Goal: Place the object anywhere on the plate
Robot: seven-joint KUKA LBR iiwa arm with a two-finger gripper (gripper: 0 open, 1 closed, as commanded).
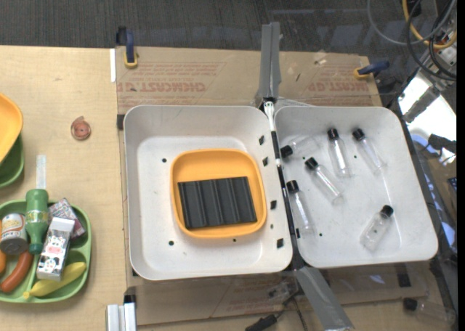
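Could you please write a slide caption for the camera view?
Black ridged block on orange plate, left bin; vials in right bin.

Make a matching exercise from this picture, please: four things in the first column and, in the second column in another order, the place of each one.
Things:
1. orange plate
2. black ridged block
3. clear tubes with black caps
4. green bottle

Places:
A. in the right bin
B. on the green tray at the left edge
C. in the left bin
D. on the orange plate

Pairs: 1-C, 2-D, 3-A, 4-B
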